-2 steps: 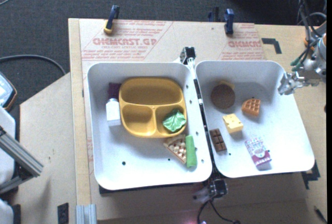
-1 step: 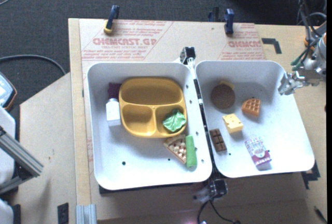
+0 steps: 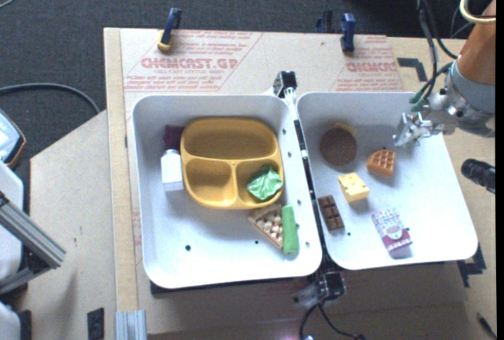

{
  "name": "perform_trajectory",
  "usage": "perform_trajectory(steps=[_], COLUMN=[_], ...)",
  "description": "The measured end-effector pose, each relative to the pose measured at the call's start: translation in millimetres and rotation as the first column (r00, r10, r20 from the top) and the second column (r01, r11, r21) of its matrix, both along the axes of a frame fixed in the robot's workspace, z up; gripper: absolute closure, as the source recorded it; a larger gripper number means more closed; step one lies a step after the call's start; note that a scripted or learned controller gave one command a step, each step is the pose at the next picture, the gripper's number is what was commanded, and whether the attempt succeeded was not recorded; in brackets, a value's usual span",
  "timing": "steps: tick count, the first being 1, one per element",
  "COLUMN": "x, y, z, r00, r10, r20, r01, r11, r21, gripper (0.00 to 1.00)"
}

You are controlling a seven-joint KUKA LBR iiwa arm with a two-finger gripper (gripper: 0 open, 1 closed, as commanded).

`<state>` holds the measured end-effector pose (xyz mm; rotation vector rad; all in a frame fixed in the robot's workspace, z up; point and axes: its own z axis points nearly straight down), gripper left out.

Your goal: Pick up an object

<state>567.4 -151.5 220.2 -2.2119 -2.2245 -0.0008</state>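
Nearest the camera, a pink-and-white snack packet [image 3: 391, 231] lay in the right bin [image 3: 457, 197], with a chocolate bar [image 3: 331, 213], a cheese wedge [image 3: 353, 186], a waffle [image 3: 381, 162] and a brown round cookie [image 3: 338, 145] beyond it. The gripper [image 3: 411, 128] hovered over that bin's far right part, just right of the waffle, nothing visibly between the fingers; whether they were spread or closed could not be told. In the left bin [image 3: 150, 197] sat a yellow divided plate [image 3: 228, 160] holding a green leafy piece [image 3: 264, 184].

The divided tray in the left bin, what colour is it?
The divided tray is yellow, seen clearly in the camera view.
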Motion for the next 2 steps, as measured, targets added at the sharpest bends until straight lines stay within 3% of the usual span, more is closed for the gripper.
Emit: perform_trajectory(steps=[2], x=[-37], y=[101], z=[18], r00=[1.000], r10=[0.000], r20=[0.000], r01=[0.000], r11=[1.000], r21=[0.000], gripper=[1.00])
